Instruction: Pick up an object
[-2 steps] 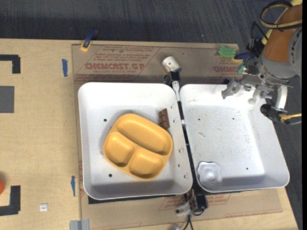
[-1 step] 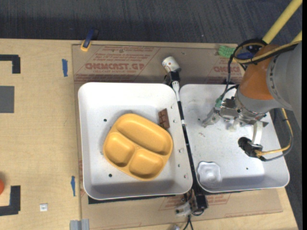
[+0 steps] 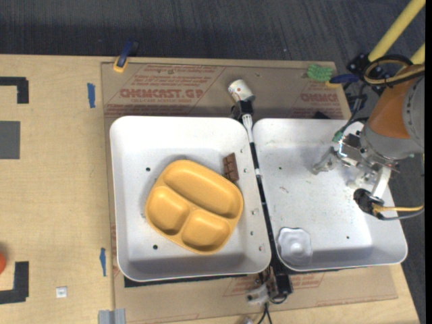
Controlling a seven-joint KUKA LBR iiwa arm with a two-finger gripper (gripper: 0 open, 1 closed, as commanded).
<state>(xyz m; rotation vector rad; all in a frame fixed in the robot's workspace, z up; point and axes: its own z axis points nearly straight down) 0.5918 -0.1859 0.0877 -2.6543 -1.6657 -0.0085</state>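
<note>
A yellow divided plate (image 3: 194, 205) lies upside down in the left bin (image 3: 128, 181). A small brown block (image 3: 231, 167) rests by the plate's upper right, close to the wall between the bins. A small clear plastic piece (image 3: 294, 241) sits in the near left corner of the right bin (image 3: 317, 201). My gripper (image 3: 341, 159) hangs over the right bin's far right part, below the orange band (image 3: 390, 115). It is well apart from the clear piece, and nothing shows in its grasp.
A white and black fixture (image 3: 239, 93) stands behind the seam between the bins. Yellow cables (image 3: 395, 211) trail off the arm at the right bin's right edge. A blue clamp (image 3: 123, 56) and a green clamp (image 3: 320, 73) hold the cardboard's far edge.
</note>
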